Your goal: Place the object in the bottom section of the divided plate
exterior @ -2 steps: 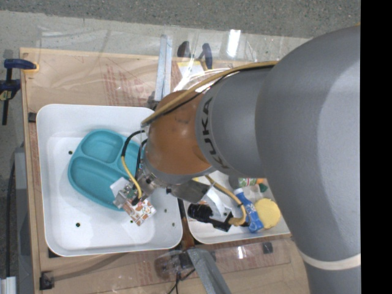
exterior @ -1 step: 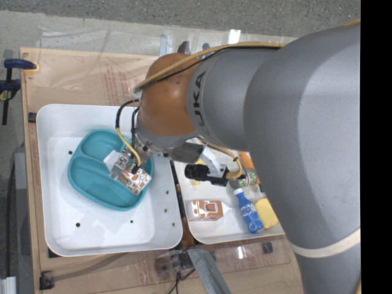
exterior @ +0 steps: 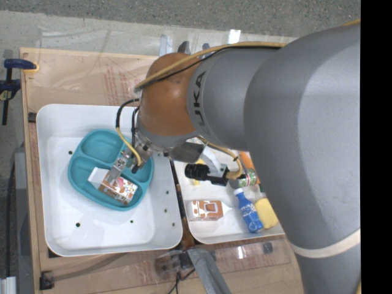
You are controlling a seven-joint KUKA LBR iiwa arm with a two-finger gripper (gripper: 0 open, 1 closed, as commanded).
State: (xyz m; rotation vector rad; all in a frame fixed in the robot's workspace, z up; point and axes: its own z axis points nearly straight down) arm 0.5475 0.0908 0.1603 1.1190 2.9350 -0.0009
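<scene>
Blue plate [exterior: 92, 155] sits in the left bin [exterior: 61, 225], and it has walls inside that split it into parts. The claw [exterior: 125, 162] hangs low over the plate, right by the bottom part. Under it lies a small box [exterior: 117, 187] with brown, white and pink on it. The box rests in the bottom part, a bit tilted, with one end close to the claw tips. I cannot tell how far the claw is open, or if it has hold of the box at all, because the tips are small and dark from here.

To do this step well, the box should end up flat on the floor of the bottom part, not leaning on a wall of the plate. I think it looks nearly there. If the claw has hold of it, it should let go gently and low, so the box does not bounce out. Then it should go straight up, so it does not bump the box or drag the plate.

The right bin [exterior: 214, 228] holds other things, like a blue bottle [exterior: 248, 213] and a flat packet [exterior: 207, 211]. They are well apart from the plate.
</scene>
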